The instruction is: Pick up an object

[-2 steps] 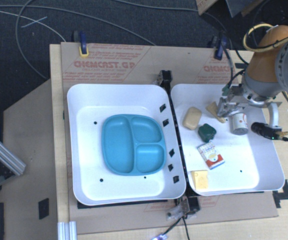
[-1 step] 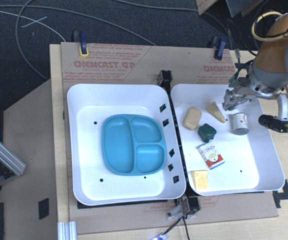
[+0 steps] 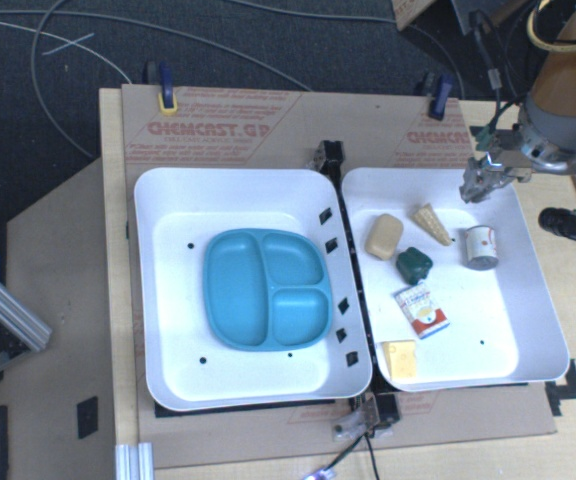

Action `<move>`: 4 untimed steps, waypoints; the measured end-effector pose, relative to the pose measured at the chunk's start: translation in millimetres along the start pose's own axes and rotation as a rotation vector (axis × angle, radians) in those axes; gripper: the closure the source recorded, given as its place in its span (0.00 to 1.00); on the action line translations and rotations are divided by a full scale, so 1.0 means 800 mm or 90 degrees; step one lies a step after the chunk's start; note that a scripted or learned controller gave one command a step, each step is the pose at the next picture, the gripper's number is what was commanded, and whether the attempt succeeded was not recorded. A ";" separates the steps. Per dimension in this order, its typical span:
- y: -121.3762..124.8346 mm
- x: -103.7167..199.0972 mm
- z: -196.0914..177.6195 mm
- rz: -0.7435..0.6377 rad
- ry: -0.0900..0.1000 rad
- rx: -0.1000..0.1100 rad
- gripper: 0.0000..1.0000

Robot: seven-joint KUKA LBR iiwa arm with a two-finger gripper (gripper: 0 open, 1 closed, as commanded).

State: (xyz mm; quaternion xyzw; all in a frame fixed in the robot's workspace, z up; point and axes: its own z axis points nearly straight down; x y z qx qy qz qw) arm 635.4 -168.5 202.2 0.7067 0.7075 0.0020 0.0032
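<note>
We take as our likeliest target the small silver metal can (image 3: 481,247), which lies on its side near the right bin's far right corner, closest of all the pieces to the gripper (image 3: 480,183). We judge it light and rigid but smooth and prone to roll, so we would close across its round body rather than its ends. Just beside it, toward the bin's far edge, lies a pale cone-shaped wedge (image 3: 431,223), and next to that a tan rounded block (image 3: 384,236) that looks like bread, probably soft and easy to pinch. Near the bin's middle sits a dark green lumpy piece (image 3: 414,263), almost touching a small red-and-white packet (image 3: 422,310) that is flat and likely to slip under fingertips. A flat yellow square (image 3: 400,359) rests against the near left corner, hard to lift because it lies so low. All of these share the right white bin (image 3: 528,338). The gripper hangs over that bin's far right corner, apart from every piece; we cannot tell how it is set, and nothing is visibly held. In the left white bin (image 3: 158,268) a light blue divided plastic plate (image 3: 266,288) lies at the centre, wide and shallow, awkward to grasp except at its rim.
</note>
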 end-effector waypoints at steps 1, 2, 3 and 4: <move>-0.006 0.072 -0.016 -0.003 0.003 0.004 1.00; -0.025 0.138 -0.006 -0.003 0.003 0.007 1.00; -0.044 0.217 -0.013 -0.004 0.004 0.007 1.00; -0.054 0.292 -0.028 -0.004 0.003 0.004 1.00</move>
